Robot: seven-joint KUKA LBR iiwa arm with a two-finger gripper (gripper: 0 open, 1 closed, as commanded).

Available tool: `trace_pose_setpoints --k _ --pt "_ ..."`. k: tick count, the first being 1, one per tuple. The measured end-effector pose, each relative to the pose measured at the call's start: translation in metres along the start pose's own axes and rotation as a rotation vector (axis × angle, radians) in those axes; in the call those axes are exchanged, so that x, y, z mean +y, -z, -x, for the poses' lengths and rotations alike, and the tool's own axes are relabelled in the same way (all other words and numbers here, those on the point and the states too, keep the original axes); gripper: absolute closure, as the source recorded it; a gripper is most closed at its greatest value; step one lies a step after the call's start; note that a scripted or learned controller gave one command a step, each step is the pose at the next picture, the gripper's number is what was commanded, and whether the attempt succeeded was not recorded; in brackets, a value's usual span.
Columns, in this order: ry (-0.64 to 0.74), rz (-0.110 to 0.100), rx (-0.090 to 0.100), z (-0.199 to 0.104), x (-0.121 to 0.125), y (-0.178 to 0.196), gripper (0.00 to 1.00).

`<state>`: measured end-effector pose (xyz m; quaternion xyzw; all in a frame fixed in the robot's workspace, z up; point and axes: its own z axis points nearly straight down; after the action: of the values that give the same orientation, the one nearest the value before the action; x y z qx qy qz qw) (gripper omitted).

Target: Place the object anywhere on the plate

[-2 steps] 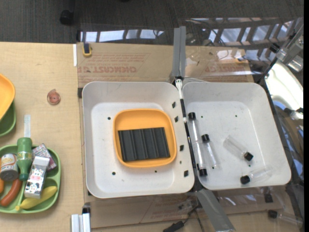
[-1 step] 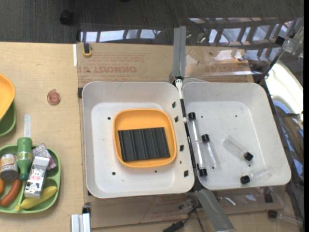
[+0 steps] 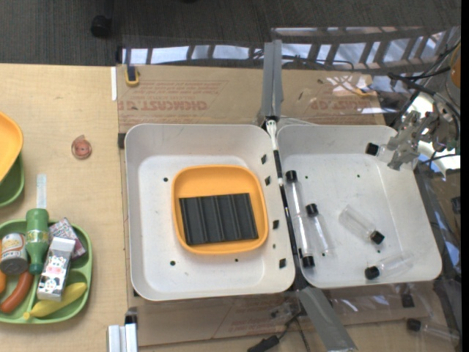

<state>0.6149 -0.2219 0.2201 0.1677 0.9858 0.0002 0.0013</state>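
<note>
At the right bin's point(image 3: 432, 226) far-right rim, fingers point(image 3: 401, 152) state unclear, clear vials point(image 3: 360, 224) well apart below.

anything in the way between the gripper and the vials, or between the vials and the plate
Nothing visible blocks the gripper, which sits at the right bin's upper right corner, from the clear vials lying on the bin floor. Between the vials and the orange plate in the left bin, only the two bins' adjoining raised rims must be cleared.

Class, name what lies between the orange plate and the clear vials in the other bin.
Camera view: the bins' adjoining white rims separate the orange plate from the vials.
</note>
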Motion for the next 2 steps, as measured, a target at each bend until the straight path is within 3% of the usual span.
trace_pose_setpoints --k 1,2 --pt "0.233 0.001 -0.003 0.031 0.028 0.080 1.00" --pt "0.517 0.001 -0.003 0.034 0.012 0.205 1.00"
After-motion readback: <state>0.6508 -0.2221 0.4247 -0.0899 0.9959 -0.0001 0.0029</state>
